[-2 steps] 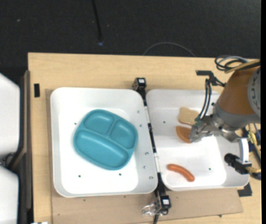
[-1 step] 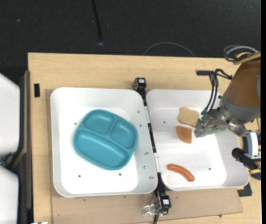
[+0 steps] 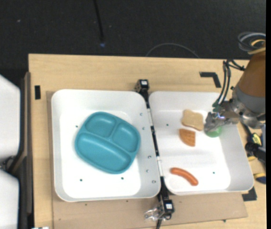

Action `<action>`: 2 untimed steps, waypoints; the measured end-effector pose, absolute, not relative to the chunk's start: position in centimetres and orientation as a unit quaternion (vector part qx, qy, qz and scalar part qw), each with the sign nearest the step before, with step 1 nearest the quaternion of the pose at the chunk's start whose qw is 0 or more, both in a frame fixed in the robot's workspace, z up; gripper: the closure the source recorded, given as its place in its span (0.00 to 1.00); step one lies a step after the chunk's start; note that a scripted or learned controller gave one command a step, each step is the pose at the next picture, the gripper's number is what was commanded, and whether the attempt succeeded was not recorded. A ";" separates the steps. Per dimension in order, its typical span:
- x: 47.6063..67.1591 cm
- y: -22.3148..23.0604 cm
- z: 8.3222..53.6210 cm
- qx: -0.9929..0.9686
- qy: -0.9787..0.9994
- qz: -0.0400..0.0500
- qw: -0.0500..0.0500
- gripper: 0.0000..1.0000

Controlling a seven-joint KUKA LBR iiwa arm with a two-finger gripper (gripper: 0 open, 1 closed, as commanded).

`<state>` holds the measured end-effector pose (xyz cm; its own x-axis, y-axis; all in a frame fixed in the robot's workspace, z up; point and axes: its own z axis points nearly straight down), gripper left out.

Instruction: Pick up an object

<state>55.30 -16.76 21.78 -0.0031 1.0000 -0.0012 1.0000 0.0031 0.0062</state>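
**Gripper low over green object, right bin**

Small green object lay at right bin's far right side, just beside bread slice. Judged light, rigid; hold across its sides. Gripper sat directly above it; open or closed, cannot tell. Sausage near front; teal tray in left bin.
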 end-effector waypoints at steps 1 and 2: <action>55.5 -16.8 26.8 0.706 0.708 0.002 0.003 1.00; 56.2 -11.3 25.5 0.705 0.709 0.000 0.001 1.00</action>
<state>56.16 -11.31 25.45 -0.0057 1.0000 -0.0014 1.0000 0.0057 0.0022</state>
